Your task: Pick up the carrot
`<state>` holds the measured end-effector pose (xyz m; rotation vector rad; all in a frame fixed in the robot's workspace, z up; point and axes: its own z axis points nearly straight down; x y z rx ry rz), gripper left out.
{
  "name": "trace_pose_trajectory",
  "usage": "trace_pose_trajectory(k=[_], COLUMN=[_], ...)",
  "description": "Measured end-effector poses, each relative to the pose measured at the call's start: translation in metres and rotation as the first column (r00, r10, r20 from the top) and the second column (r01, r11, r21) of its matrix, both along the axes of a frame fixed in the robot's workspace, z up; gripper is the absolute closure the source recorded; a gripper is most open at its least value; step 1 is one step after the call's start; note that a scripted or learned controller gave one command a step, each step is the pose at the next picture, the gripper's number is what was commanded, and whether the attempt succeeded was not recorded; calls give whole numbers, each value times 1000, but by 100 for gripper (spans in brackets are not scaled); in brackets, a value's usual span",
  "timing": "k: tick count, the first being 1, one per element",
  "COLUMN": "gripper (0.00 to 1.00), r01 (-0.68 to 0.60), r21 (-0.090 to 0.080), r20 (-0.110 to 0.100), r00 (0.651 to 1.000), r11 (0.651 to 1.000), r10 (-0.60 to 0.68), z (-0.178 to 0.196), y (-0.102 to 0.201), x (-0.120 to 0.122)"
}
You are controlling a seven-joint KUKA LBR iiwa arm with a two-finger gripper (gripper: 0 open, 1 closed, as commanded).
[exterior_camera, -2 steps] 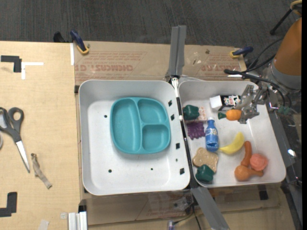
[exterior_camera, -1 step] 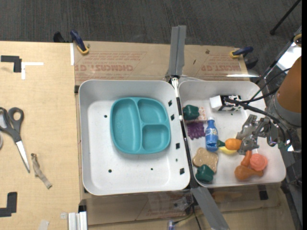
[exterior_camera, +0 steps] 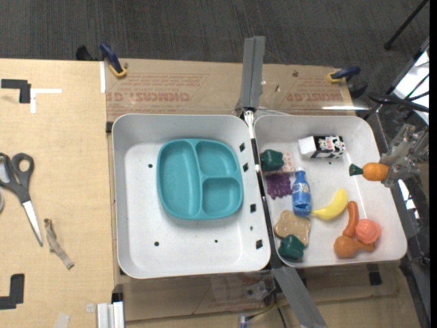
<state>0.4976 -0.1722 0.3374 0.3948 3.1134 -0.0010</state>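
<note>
Carrot (exterior_camera: 373, 172) near the right rim of the right bin (exterior_camera: 382, 250), about midway between that bin's far and near edges, well apart from the crowd of toy food toward the near edge. Long axis close to level across the bin, running from divider side to right rim; leafy green tip toward the divider, blunt orange end toward the right rim. Right at that blunt end, the gripper (exterior_camera: 395, 167), reaching in over the right rim, touching the carrot or all but touching it. From the tool, then, the carrot straight out toward the divider, in line with the reach rather than across it.

Cannot tell whether the gripper is spread or pressed together: too blurred and pale against the rim. Cannot tell either whether the carrot rests on the bin floor or hangs a little above it, so no claim of a hold.

Judged from this, a grasp at the thick orange end, closing across the short axis, with little sideways room before the rim. Nearest neighbours the banana (exterior_camera: 331, 206) and the pink cupcake (exterior_camera: 367, 230), both toward the near edge and clear of the carrot
</note>
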Motion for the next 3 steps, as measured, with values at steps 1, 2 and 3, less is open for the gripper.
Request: trace_pose_trajectory(k=[1,2,3], gripper=[100,100,100], r01=[-282,-395,-766], r21=[1,-1,-1], r20=[-1,0,0], r00=[959,919,643], r11=[959,919,643], r10=[282,395,766], z=[-26,-33,-41], y=[-31,-49,-49], x=[-19,-5,9])
